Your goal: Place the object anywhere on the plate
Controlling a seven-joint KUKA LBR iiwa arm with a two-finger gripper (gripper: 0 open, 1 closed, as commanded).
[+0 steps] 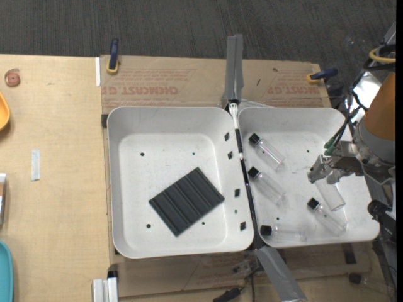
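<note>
The worktop (50,231), pale wood, is filling the left and middle of the frame, with a sheet of brown cardboard (208,83) lying on it under the bins and held by clamps at its upper corners.

The left bin (119,168) is sitting at the centre of the frame, and the right bin (296,121) is touching it along a shared edge toward the right. The arm (381,115), grey with an orange band, is reaching in from the right edge of the frame over the right bin.

The plate (186,201), a dark ribbed rectangle, is lying flat and turned at an angle in the lower middle of the left bin, with nothing resting on it.

The hand (322,172) is hovering over the right part of the right bin, just above a clear vial (332,197); whether its fingers are spread or closed, or gripping anything, cannot be told.

Clear vials with black caps are lying scattered in the right bin: one vial at the upper left (266,150), one below it (266,184), one along the bottom wall (283,233), and one at the lower right (326,213). All of them are well apart from the plate.
</note>
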